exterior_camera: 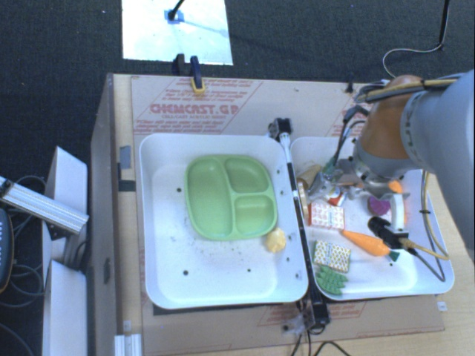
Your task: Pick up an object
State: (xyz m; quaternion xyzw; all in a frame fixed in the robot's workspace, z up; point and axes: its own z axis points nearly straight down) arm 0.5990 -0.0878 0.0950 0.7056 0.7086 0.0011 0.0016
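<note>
**Green leaf toy nearest, claw low over the far clutter**

Green leafy toy (pixel 330 280) lies at the near edge of the right bin (pixel 371 274), touching a small patterned tile (pixel 332 255) just behind it. Farther back sit an orange carrot (pixel 364 242), lying on its side with its tip toward the bin divider, a second tile with red markings (pixel 326 215), and a purple piece (pixel 380 205) near the arm.

The claw (pixel 332 182) hangs low at the far left part of this bin, just beyond the red-marked tile and close to the divider. Whether it is clenched or released cannot be told from this angle, and nothing can be seen gripped in it.

Any of these things would serve the task. The red-marked tile is the closest, but it looks flat and thin. It is probably light, yet it lies flush on the bin floor, so it offers only its edges and would likely slide away. The carrot looks the safer choice: it seems rigid, light and rounded. Its surface is probably smooth and it tapers, so the hold belongs across the thick middle, not the tip. The leafy toy may be soft and give under pressure.

On the same table (pixel 193 106), the left bin (pixel 223 277) holds a green divided plate (pixel 230 197) with a yellow lump (pixel 275 239) touching its near corner, well apart from the claw.
</note>
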